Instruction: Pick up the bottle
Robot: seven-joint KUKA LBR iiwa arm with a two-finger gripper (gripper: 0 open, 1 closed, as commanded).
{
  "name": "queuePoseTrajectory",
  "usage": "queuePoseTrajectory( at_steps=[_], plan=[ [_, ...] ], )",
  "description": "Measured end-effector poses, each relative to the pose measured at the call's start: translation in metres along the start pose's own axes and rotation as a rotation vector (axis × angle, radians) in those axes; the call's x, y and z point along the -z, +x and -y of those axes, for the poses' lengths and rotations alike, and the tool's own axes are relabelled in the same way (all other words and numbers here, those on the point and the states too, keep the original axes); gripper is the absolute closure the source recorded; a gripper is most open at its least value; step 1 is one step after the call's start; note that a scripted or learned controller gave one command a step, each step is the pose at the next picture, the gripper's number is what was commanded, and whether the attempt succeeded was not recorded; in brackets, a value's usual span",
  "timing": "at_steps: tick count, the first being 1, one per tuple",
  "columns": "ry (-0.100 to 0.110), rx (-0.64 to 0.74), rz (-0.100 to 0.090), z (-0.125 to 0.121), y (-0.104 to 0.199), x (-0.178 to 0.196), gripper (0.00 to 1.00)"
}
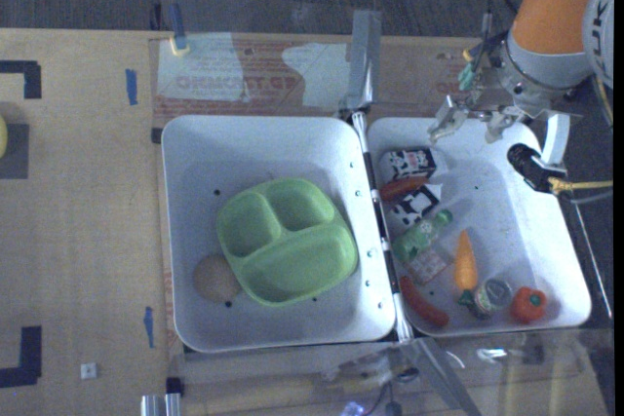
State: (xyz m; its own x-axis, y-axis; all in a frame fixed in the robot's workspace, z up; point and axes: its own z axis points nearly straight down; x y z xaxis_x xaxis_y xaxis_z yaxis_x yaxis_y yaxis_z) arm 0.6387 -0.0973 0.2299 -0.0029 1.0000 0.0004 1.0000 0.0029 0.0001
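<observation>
Camera view shows the table (78,209), then the right bin (570,253), where the tool (475,119) hangs spread and empty at upper right, well apart from the green bottle (421,235) lying mid-bin, so the approach seems unfinished: next, descend onto it.

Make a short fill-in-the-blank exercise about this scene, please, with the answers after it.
1. The green divided plate lies in the ____ bin.
2. The bottle lies in the bin on the ____.
3. The claw hangs above the ____ edge of the right bin.
4. The carrot is ____ in colour.

Answers: left; right; far; orange
</observation>
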Motion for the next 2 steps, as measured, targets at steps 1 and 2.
queuePoseTrajectory(
  at_steps=[1, 2],
  plan=[
    [-0.003, -0.216, 0.000, 0.022, -0.063, -0.144, 0.00],
    [-0.003, -0.341, 0.001, -0.029, -0.082, -0.094, 0.00]
  ],
)
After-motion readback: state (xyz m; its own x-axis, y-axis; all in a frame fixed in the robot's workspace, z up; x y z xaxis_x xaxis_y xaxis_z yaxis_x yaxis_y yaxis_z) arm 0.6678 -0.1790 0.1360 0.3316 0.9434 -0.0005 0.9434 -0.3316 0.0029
